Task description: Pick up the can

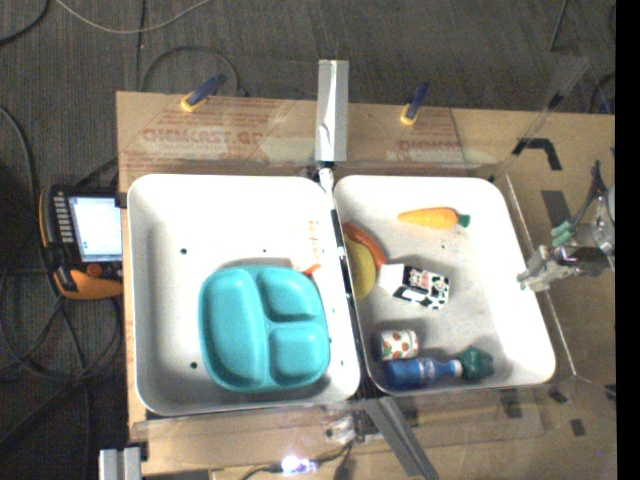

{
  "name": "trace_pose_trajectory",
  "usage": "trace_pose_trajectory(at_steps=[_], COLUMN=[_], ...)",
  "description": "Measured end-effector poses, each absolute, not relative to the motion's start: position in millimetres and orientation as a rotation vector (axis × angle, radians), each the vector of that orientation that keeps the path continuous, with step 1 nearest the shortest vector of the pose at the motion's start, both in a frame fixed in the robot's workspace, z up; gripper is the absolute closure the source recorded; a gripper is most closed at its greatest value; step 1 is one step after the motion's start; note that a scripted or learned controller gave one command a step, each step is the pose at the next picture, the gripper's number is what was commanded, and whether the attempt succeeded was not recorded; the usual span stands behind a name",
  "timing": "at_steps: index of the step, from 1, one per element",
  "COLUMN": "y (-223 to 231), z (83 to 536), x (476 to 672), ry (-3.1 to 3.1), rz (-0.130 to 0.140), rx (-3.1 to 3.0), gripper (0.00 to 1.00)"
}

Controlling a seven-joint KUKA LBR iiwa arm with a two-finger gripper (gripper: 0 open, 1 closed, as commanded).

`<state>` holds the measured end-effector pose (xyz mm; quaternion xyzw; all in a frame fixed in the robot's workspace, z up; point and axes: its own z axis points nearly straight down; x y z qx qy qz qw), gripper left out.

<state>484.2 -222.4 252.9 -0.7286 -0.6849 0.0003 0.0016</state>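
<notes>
The can is small, white with red spots, and stands near the front of the right bin. Touching its front side lies a blue bottle with a dark green cap. My gripper hangs at the right, just outside the right bin's rim, well away from the can. Nothing shows in its grasp.
The right bin also holds a carrot at the back, a cow-patterned box in the middle and a yellow and orange piece against the left wall. A teal divided plate lies in the left bin.
</notes>
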Motion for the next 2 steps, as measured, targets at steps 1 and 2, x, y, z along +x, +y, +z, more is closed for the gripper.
trace_pose_trajectory(at_steps=[1, 2], y=[-212.2, -212.1], z=[301.3, 243.6], x=[595.6, 513.8], ry=[-2.107, -2.06], rz=[0.002, 0.004], rx=[-2.331, -2.369], gripper=[1.0, 1.0])
